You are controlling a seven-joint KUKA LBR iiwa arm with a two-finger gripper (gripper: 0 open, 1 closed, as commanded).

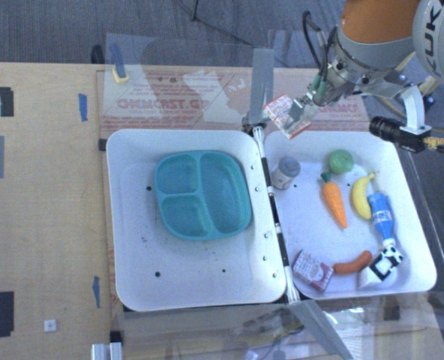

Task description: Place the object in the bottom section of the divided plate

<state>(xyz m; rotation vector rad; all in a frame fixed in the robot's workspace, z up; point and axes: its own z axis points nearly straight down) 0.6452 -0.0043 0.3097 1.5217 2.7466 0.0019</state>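
Observation:
A teal divided plate [203, 194] lies in the left bin [132, 261], with one long section on its right side and two smaller ones on its left. My gripper [306, 109] hangs over the back rim of the right bin [417, 268], up and to the right of the plate. A small pink-and-white packet [284, 116] sticks out to the left from between the fingers, which are shut on its right end. The packet is in the air, tilted, above the divider between the bins.
The right bin holds a small grey can [286, 171], a green apple [340, 160], a carrot [334, 203], a banana [361, 196], a blue tube [381, 217], a sausage [352, 263] and another pink packet [313, 271]. A black camera mount [394, 130] juts out at the right.

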